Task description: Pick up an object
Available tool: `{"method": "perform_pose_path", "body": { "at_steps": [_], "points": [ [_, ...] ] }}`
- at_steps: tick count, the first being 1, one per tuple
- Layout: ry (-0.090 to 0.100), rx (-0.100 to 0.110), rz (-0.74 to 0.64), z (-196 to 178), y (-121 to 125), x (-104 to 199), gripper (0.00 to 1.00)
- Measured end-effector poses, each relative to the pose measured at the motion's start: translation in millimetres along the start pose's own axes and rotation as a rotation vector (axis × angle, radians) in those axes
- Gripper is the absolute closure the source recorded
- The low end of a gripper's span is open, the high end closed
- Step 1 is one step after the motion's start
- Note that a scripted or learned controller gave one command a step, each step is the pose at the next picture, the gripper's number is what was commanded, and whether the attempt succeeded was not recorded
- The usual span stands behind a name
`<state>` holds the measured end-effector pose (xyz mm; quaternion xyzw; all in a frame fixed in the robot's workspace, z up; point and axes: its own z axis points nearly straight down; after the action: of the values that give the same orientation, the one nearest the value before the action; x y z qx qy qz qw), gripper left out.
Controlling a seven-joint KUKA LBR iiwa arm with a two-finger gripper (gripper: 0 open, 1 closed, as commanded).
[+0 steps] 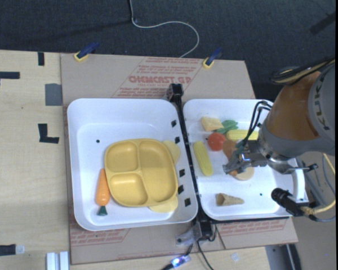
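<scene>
Two white bins sit side by side in the middle of the frame. The left bin (84, 122) holds a yellow tray (139, 170) and a carrot (102, 189) at its left edge. The right bin (253, 207) holds the small food items: a corn (202, 158), a tomato (216, 142), a cheese piece (210, 124), a green item (229, 124) and a cone (228, 199) near the lower edge.

The gripper (236, 165) is low in the right bin, center right of the frame, just above a pale round item (245, 175). I cannot tell if it is open or closed, or if it holds anything.

To do this step well, I think the arm should come straight down on one item only, keep away from the bin wall and the tomato beside it, close fully, then lift slowly.

Hard to make out: the pale item is half covered by the gripper, and the brown shape next to the tomato is not clear. The arm (296, 117) covers the right corner of the bin.
</scene>
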<state>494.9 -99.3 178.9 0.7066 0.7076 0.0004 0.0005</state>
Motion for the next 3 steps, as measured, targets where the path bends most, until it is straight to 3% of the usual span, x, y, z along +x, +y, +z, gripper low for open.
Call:
{"method": "perform_pose_path", "body": {
  "at_steps": [1,3],
  "points": [
    [0.000,0.001,0.000,-47.1,0.3,0.4,1.00],
    [0.000,0.002,-0.004,-48.8,60.5,68.5,1.00]
  ]
}}
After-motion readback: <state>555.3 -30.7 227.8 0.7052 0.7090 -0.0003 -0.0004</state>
